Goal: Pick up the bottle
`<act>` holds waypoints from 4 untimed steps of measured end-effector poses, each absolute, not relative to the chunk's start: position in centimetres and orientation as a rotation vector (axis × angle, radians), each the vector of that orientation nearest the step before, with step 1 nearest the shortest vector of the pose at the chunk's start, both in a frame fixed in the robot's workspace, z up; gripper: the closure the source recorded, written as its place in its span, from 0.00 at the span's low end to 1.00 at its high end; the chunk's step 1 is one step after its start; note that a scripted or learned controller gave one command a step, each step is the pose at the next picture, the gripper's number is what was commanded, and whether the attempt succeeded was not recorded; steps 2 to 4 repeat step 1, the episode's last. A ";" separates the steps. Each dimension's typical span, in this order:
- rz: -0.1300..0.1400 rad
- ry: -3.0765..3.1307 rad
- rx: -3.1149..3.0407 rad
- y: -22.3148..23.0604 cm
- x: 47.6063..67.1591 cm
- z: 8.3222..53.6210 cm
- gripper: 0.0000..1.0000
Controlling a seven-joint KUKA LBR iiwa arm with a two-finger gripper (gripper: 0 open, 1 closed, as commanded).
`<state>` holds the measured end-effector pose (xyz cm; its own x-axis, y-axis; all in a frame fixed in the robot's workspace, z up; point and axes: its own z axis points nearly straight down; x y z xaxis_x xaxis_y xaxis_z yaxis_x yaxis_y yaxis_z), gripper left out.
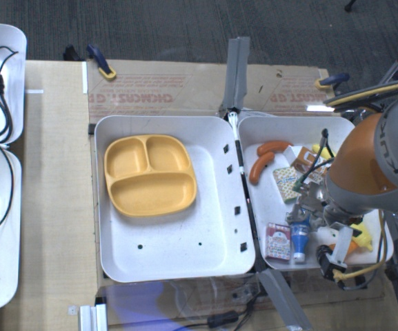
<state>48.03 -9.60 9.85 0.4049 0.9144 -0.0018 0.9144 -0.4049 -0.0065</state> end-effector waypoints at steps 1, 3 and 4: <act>0.007 -1.459 -2.782 -2.8 47.8 24.0 1.00; 0.007 -1.459 -2.782 -2.8 47.8 24.0 1.00; 0.007 -1.459 -2.782 -2.8 47.8 24.0 1.00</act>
